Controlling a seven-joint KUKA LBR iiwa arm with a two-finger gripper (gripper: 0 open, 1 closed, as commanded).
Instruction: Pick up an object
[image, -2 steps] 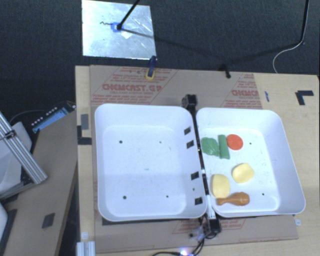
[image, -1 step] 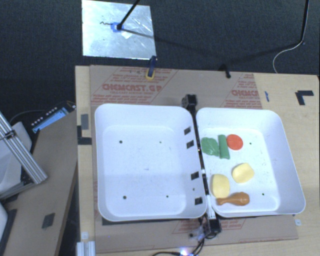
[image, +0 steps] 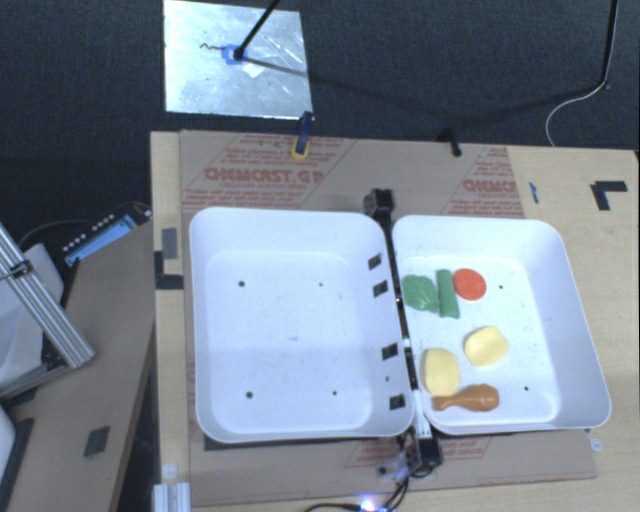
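Observation:
The right bin (image: 570, 300) holds several toy foods. A red round piece (image: 470, 284) lies near its far middle. Beside it on the left lie a slim green stick (image: 447, 294) and a green leafy piece (image: 420, 292), close together. Nearer the front sit two pale yellow lumps, one at right (image: 486, 346) and one at left (image: 441, 371). A brown drumstick shape (image: 466, 400) lies along the front wall.
The left bin (image: 210, 250) sits against the right one, joined by black clips (image: 390, 320) along the shared edge. Both rest on a cardboard sheet (image: 270, 175). A metal plate (image: 236, 60) lies on the floor beyond. An aluminium frame (image: 40, 310) stands at the left.

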